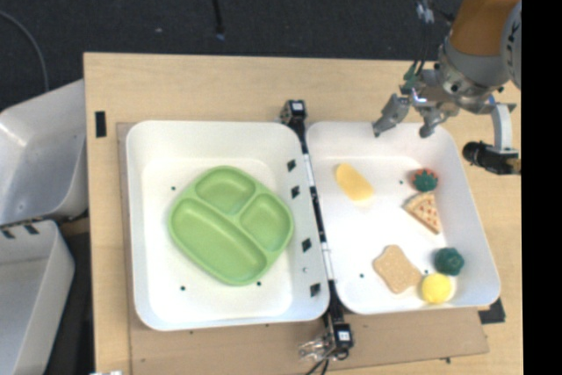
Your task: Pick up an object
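Objects for picking lie in the right bin (351, 140) — six small pieces, all apart from one another. From the camera view, a yellow oblong piece (354, 183) sits toward the bin's left side, near the divider between the bins. A small red-and-green piece (425, 180) lies near the right edge, with a tan waffle-like triangle (425, 212) just below it. Toward the near right corner are a tan toast-shaped piece (396, 269), a dark green piece (450, 260) and a yellow ball (437, 288). The gripper (406, 124) hangs over the far edge of the right bin, its two fingers spread apart with nothing between them — well clear of every piece. The left bin (140, 189) holds a green divided plate (230, 224), lying flat near its middle.
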Controlling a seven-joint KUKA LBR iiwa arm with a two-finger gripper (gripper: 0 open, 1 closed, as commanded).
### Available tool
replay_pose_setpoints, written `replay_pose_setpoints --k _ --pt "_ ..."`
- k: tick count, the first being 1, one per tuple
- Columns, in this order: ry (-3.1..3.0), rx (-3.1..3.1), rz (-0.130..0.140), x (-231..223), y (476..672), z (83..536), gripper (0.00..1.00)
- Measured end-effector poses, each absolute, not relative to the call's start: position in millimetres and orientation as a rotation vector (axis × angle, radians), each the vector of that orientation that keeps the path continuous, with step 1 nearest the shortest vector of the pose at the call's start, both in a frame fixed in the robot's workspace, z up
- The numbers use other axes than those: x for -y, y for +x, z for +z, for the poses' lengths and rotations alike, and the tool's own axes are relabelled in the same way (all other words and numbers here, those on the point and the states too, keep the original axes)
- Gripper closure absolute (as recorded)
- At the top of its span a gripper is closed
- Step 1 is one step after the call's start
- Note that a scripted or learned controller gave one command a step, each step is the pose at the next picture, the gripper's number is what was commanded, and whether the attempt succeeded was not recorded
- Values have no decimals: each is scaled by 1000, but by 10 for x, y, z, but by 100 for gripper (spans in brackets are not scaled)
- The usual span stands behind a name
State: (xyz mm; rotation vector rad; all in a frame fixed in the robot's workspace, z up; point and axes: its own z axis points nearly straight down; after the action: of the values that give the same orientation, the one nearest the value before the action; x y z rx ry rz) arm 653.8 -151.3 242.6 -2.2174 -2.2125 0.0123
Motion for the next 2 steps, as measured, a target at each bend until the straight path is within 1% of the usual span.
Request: replay_pose_setpoints --k 1,2 --pt "-2222 2223 -2 1508 6562 2513 0" --pt "-2222 2220 5 1592 6530 1917 0"
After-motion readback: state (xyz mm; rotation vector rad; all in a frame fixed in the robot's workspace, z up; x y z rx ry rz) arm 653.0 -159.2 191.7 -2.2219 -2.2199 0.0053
